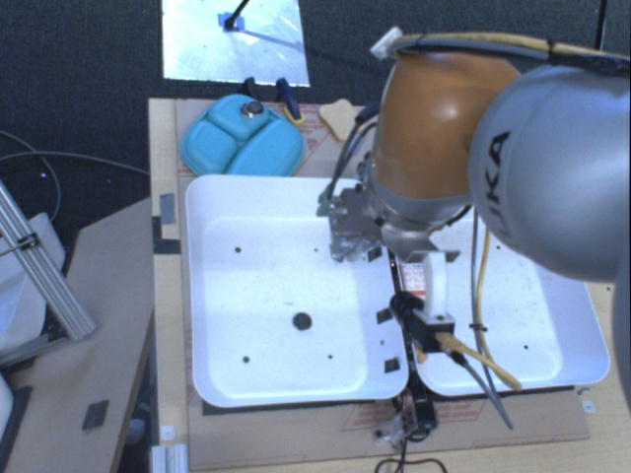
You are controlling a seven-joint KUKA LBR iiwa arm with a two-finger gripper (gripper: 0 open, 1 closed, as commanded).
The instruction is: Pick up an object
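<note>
- Gripper [347, 235] hung low over the far-right part of the left bin [212, 294], close to the wall it shares with the other bin. Couldn't tell from this angle if it was wide or narrow, and nothing was visibly held.
- Arm [552, 146] came in from the right and covered most of the right bin's far half. Probably posed that way so the wrist pointed straight down into the left bin.
- Writing: partial dark letters on the grey arm casing, looked like "KU", the rest out of shot. Nothing else was legible.
- Right bin [552, 333]: the floor I could see was bare apart from small specks.
- Shiny foil-like sheet [235, 23] lay flat on the dark floor beyond the bench [165, 156], well clear of the work area.
- Blue lidded container [244, 138] sat on the bench just beyond the left bin's far rim. It was outside the bins, so likely parked and not a pick target.
- Tan scrap [337, 116] lay just right of it, also outside the bins.
- Dark disc [302, 320]: small and round, flat on the left bin floor near its middle, nearer and to the left of the gripper, apart from it. My read: the only real pick candidate, not yet grasped. It's flat, so a grab could easily miss.
</note>
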